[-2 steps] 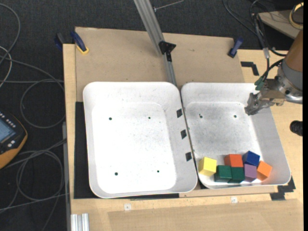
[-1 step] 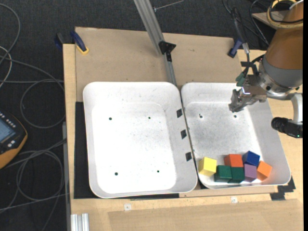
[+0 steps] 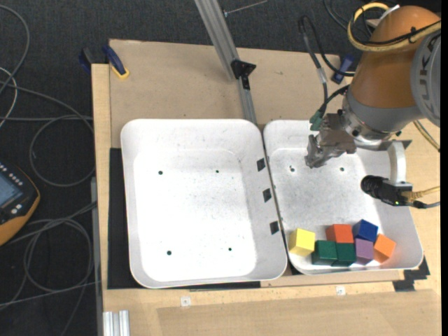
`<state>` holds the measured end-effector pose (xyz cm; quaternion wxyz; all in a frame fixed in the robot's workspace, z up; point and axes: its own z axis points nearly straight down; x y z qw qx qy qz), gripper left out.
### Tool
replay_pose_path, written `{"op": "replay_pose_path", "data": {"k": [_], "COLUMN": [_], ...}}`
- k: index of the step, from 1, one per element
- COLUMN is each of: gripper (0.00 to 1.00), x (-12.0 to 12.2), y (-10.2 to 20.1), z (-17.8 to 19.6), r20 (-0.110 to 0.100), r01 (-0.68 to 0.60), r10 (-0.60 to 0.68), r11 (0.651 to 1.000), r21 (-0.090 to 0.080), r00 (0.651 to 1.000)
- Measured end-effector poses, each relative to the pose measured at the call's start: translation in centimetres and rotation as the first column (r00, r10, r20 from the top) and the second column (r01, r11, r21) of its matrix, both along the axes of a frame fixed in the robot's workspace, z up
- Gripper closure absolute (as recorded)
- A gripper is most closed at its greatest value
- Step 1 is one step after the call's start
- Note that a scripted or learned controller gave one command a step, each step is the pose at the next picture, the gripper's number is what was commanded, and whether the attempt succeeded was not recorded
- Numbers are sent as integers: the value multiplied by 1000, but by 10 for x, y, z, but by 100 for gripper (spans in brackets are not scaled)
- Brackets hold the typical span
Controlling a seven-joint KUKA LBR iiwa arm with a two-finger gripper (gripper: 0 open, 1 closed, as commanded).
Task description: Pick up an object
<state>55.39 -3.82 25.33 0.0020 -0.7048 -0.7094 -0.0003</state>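
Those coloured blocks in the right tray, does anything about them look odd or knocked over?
Nothing looks spilled or damaged. The blocks are just crowded into the near corner of the right tray, touching each other, while the claw is over its far end.

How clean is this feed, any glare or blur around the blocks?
Camera view: even overhead light, soft shadows beside the cluster of coloured cube blocks; the right shallow white bin looks bright but not washed out; the blocks look sharp, while the grey two-finger gripper reads darker and slightly soft.
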Motion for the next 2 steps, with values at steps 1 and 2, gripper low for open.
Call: {"op": "replay_pose_path", "data": {"k": [1, 2], "gripper": [100, 100], "x": [10, 7], "y": [55, 107], "z": [-8, 0], "r20": [2, 4], "r01": [0, -1], "r10": [0, 1], "r11": [1000, 1000], "r21": [-1, -1], "r00": [1000, 1000]}}
